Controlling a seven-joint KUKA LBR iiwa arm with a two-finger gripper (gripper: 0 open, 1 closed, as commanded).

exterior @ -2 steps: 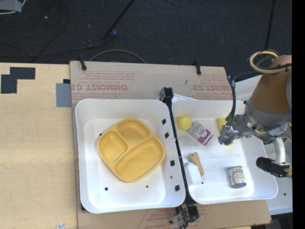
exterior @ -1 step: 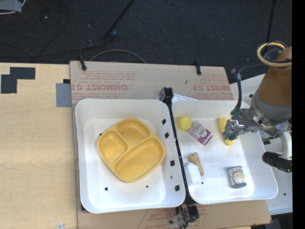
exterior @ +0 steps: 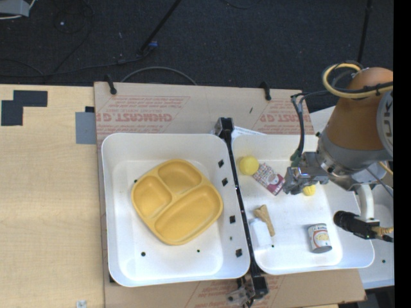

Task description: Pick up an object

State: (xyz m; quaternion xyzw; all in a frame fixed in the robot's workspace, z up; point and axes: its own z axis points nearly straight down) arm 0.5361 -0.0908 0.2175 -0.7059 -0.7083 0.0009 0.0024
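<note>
My gripper (exterior: 297, 185) hangs low over the right bin (exterior: 350, 258), near its far right part. A small yellow object (exterior: 310, 190) lies right beside the gripper's right side, partly hidden by it. Just left of the gripper is a pink and white packet (exterior: 269, 178), and a yellow ball (exterior: 248, 165) sits further left. A tan wooden piece (exterior: 264, 218) lies in the middle of the bin above a white piece (exterior: 261, 234). A small can (exterior: 318, 237) is toward the front right.
The left bin (exterior: 122, 249) holds a yellow divided plate (exterior: 176, 201). A black divider (exterior: 233, 197) runs between the bins. A black cylinder (exterior: 353, 224) on the arm juts out over the right bin's right rim.
</note>
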